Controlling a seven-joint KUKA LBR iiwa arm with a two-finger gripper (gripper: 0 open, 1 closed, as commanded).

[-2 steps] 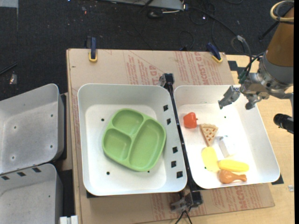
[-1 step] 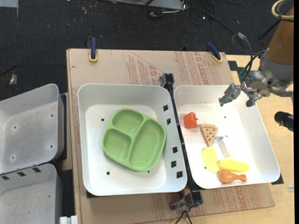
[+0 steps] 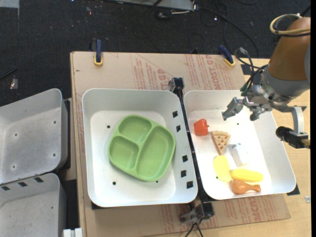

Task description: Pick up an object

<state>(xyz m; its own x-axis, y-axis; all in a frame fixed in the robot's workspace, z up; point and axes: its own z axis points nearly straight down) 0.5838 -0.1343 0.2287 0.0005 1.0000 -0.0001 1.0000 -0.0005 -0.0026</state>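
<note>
Nearest, an orange toy drumstick [image 3: 245, 186], yellow pieces [image 3: 246, 175], waffle wedge [image 3: 220, 140] and red tomato [image 3: 201, 127] fill the right bin [image 3: 283, 147]; left bin [image 3: 94, 147] holds a green divided plate [image 3: 142, 147]. Gripper [image 3: 243, 110] hovers spread, grasping nothing.

A: We see a chunky arm [image 3: 291, 58] with an orange band up top, grey metal wrist below.

B: Yep, plus black cables looping off it and a dark gripper [image 3: 243, 108].

I see a divided plate [image 3: 142, 147] in the left bin [image 3: 94, 107]; toy foods [image 3: 232, 169] cluster in the right bin [image 3: 276, 147].
</note>
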